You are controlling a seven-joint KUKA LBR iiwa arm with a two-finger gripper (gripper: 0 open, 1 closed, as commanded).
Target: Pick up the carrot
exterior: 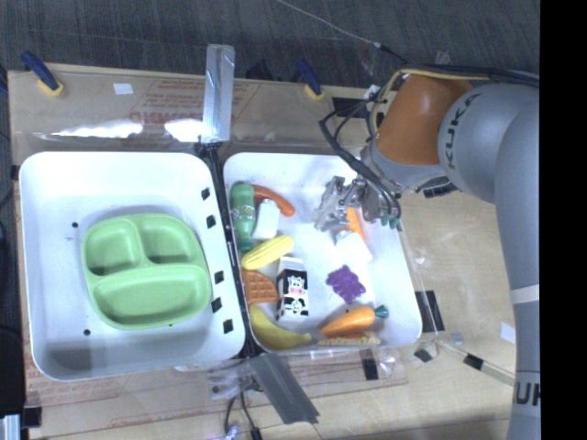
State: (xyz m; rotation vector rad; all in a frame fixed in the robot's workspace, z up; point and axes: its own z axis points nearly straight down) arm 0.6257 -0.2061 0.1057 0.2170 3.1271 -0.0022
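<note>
A carrot (348, 321) with a green top lies on its side near the front wall of the right bin (404, 273). My gripper (352, 209) hangs low over the back right part of that bin, well behind the carrot. A small orange piece (355, 222) shows right at the gripper's tip, with a white item (356, 248) just below it; whether the gripper touches either is unclear. The arm's orange band (417, 117) rises behind it.
The right bin also holds a green bottle (242, 207), an orange-red sausage shape (275, 199), corn (266, 251), a waffle (260, 287), a small milk carton (293, 293), purple grapes (347, 283) and a banana (275, 331). A green divided plate (144, 269) sits in the left bin (46, 181).
</note>
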